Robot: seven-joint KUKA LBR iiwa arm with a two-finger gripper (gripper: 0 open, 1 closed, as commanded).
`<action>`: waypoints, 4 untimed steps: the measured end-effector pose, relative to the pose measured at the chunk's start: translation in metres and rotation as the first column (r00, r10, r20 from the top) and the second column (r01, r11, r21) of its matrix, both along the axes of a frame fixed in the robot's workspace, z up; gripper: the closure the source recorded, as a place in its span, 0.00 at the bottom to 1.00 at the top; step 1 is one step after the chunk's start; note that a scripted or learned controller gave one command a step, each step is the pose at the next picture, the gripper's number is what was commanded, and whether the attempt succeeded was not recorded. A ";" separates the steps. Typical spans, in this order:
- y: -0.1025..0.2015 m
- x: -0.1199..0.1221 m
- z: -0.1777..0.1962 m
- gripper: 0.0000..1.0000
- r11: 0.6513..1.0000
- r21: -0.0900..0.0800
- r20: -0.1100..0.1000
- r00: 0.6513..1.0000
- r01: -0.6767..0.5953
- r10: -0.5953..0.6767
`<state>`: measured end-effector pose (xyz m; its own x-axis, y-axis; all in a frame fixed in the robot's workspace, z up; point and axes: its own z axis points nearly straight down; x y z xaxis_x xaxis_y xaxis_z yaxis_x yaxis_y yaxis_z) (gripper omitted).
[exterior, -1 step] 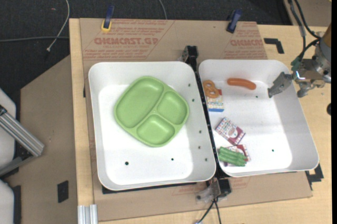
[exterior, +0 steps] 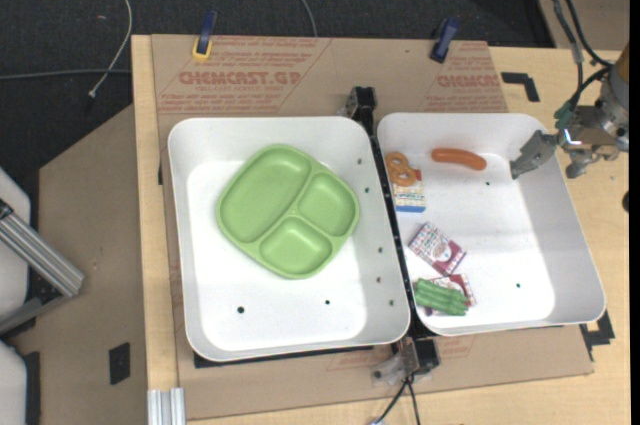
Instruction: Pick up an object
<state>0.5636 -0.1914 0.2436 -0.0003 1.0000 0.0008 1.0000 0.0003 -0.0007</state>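
Bench with two white bins (exterior: 200, 313): green divided plate (exterior: 288, 210) left; hot dog (exterior: 459, 157) right; gripper (exterior: 556, 153) spread wide, empty.

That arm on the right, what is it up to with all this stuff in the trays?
It is a robot arm set to pick up an object. Its gripper sits at the right bin's upper right edge with its fingers spread and nothing between them. In that bin lie an orange sausage, a small pretzel packet, a pink patterned packet and a green packet. The left bin holds a green divided plate. Nothing has been grasped at this moment.
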 end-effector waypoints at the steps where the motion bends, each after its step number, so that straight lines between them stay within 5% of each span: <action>1: 0.002 -0.003 -0.063 0.00 1.000 0.002 -0.007 1.000 0.000 0.000; 3: 0.006 0.006 -0.162 0.00 1.000 0.002 -0.006 1.000 0.000 0.000; 4: 0.005 0.008 -0.147 1.00 1.000 0.000 0.002 1.000 0.000 0.000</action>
